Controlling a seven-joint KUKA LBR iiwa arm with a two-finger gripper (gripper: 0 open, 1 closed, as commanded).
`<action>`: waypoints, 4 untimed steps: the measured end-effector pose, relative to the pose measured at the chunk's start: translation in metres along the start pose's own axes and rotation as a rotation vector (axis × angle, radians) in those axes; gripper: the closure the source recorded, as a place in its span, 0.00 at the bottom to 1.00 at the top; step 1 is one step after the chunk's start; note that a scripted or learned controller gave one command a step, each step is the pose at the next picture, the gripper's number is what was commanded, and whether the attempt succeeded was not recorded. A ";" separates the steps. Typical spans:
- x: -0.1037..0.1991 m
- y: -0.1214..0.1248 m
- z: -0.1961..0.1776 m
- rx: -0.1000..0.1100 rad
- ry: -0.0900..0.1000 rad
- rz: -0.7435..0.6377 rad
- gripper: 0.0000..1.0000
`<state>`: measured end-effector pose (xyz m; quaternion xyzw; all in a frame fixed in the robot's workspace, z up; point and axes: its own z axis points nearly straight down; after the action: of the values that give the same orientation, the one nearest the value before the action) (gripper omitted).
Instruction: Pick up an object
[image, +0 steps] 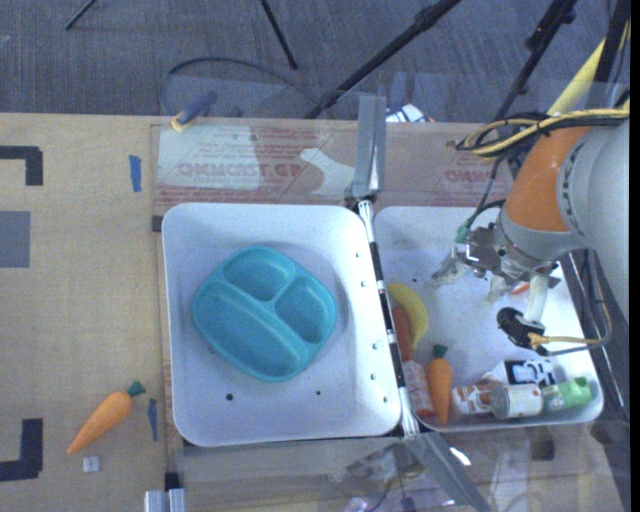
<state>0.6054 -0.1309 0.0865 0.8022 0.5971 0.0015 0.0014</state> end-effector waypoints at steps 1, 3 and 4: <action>-0.067 0.018 -0.003 0.000 0.012 -0.041 0.00; -0.066 0.018 -0.012 -0.001 0.009 -0.046 0.00; -0.011 -0.040 -0.001 0.000 0.001 0.031 0.00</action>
<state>0.5635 -0.1301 0.0871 0.8113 0.5847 0.0019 0.0011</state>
